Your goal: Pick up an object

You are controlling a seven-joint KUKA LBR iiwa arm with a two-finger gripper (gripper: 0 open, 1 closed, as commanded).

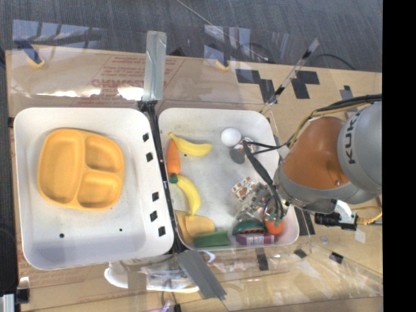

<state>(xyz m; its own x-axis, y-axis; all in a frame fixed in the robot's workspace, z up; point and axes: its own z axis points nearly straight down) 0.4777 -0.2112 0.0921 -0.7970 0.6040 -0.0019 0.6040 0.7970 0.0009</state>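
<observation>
Two shallow white bins were seen side by side on the desk [78, 77], which was covered with brown board and clear sheeting. The left bin [26, 194] held a yellow divided plate [80, 168], lying toward its 10 o'clock part. The right bin [214, 119] held a scatter of small things. A yellow banana [192, 147] was placed at about 11 o'clock in that bin, with an orange carrot [173, 157] just beside it along the left wall. A second banana [189, 194] was found below the carrot, toward 8 o'clock. A white ball [230, 136] lay near 1 o'clock. At 6 o'clock, along the near wall, a tan wedge-shaped piece [198, 225], a green block [212, 239] and a purple item [253, 239] were lined up close together.

The grey arm [354, 161] with its orange band was reached in from 3 o'clock, and the end effector [260, 200] was lowered into the bin's 4 o'clock corner, among a small patterned packet [243, 187], a dark green item [248, 227] and a small orange-red piece [274, 225]. Whether its jaws were wide, narrow or closed upon anything could not be told, since the tips were lost in the clutter.
</observation>
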